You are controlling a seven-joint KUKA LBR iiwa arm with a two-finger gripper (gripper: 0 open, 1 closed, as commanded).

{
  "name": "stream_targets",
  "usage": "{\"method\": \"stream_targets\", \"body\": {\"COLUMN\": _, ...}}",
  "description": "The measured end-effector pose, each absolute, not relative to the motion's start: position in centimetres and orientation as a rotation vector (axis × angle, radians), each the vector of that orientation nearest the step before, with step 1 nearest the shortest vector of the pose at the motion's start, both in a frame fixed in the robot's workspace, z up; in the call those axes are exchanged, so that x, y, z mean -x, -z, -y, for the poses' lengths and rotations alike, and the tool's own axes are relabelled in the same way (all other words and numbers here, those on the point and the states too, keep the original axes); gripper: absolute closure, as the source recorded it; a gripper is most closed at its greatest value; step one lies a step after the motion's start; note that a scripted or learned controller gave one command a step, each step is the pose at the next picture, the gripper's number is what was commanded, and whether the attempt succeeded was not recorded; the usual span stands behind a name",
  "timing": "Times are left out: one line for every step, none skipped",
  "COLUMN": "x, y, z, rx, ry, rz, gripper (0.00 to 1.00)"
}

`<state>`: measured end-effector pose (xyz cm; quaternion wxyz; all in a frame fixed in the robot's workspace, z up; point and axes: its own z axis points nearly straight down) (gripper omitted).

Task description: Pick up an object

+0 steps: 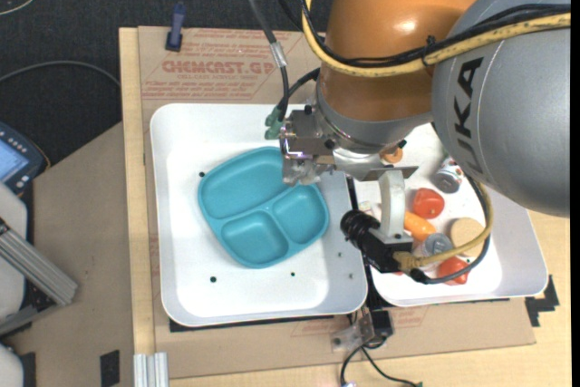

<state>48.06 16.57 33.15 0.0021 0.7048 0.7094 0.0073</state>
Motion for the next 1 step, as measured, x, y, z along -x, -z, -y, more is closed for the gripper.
{"method": "stream_targets", "body": {"x": -47.88, "y": -33.81, "z": -22.18, "rx": -2.215, "ry": -0.005, "rz": -2.229, "gripper": 1.0}}
